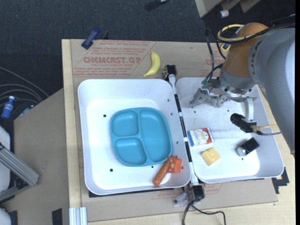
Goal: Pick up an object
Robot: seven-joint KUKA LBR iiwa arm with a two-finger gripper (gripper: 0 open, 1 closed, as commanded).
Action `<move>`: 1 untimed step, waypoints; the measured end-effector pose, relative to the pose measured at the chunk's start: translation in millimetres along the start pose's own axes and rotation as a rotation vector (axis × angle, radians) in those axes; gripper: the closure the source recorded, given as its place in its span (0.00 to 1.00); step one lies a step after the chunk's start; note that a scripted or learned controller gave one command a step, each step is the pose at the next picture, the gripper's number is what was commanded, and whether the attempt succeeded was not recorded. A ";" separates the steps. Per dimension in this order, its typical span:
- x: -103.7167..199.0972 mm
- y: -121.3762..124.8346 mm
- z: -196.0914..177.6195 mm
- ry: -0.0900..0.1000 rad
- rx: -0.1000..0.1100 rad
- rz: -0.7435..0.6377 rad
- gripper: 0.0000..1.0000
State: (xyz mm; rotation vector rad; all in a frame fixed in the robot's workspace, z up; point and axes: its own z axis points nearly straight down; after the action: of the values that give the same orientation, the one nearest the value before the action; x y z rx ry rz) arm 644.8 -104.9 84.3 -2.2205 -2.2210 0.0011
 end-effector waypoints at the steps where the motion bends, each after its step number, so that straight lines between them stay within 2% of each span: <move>1: 0.5 0.9 -10.9 -0.001 -0.002 -0.001 1.00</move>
State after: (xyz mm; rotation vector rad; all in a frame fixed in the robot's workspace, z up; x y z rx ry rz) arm 645.7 -104.4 95.1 -2.2208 -2.2237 -0.0002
